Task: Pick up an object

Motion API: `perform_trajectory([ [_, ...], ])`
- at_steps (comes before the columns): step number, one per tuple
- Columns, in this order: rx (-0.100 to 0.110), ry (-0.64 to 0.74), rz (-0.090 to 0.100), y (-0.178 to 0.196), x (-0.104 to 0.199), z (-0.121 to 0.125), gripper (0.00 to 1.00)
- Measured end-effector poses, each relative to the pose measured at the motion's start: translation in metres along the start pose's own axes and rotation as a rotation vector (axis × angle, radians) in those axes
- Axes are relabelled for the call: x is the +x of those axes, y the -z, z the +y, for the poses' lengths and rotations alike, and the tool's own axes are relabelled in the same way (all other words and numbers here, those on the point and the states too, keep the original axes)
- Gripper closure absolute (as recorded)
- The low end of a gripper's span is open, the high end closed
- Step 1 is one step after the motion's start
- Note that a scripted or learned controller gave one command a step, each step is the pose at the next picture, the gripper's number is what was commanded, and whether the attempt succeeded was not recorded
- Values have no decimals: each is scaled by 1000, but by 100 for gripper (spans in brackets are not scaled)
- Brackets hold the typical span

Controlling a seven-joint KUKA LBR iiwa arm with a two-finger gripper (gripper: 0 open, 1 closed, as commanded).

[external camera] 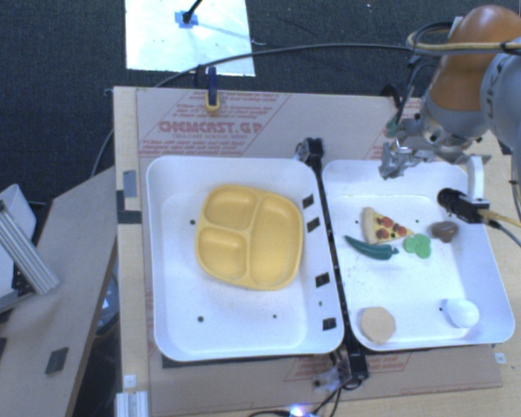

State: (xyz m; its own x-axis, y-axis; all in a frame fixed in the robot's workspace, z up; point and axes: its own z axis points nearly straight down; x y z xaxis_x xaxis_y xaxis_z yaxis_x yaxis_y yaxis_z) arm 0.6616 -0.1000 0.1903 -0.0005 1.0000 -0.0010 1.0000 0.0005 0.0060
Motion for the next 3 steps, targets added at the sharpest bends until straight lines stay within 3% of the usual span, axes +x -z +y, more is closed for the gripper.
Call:
perform_trajectory([
  [1, -2, 4, 0, 54, 0, 2, 100],
  [3, 7, 8, 2, 34, 96, -26, 100],
])
